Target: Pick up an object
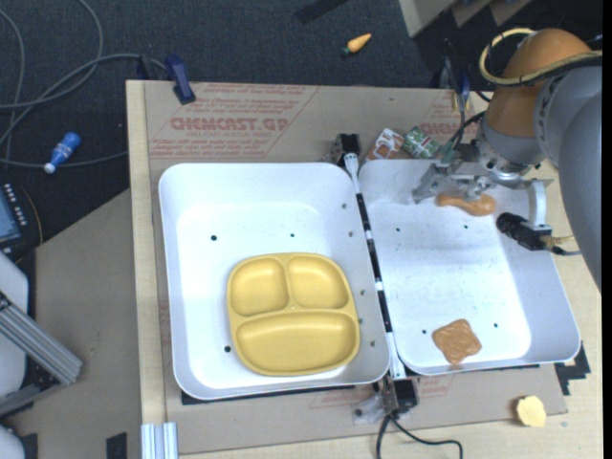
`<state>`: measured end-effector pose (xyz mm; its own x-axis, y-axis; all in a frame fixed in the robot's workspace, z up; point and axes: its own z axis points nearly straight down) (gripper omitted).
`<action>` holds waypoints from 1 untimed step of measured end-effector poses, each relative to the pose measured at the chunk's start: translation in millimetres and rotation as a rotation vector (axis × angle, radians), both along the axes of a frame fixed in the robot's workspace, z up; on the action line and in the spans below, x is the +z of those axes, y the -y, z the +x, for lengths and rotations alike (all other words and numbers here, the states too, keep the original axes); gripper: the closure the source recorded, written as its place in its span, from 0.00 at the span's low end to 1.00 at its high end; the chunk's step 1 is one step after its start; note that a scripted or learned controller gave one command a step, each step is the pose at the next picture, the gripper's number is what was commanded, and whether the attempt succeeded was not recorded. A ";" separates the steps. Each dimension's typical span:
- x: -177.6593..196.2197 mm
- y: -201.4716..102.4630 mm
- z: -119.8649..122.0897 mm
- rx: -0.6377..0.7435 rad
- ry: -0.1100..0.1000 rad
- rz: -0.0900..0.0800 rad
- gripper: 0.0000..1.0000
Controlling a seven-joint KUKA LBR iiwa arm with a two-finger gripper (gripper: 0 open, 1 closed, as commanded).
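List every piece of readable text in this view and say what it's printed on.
"CHEMCAST GP": large red print on the brown protective sheet behind the left bin.
Smaller red lines around it, and a repeat near the right bin: too blurred to read.
Crumpled wrappers: print illegible.

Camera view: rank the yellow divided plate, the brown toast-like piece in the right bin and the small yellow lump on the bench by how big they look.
1. yellow divided plate, by far the largest.
2. brown toast-like piece.
3. small yellow lump, somewhat smaller than the brown piece, though it sits nearest the camera.

Open floor between orange piece (468, 202) and brown piece (456, 339).
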<state>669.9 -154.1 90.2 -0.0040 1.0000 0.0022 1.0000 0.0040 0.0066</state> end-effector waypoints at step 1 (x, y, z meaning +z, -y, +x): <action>67.7 14.1 -1.1 -0.004 0.004 -0.006 0.00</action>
<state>668.8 -168.2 157.9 -0.0003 1.0000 -0.0038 0.9999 0.0004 0.0103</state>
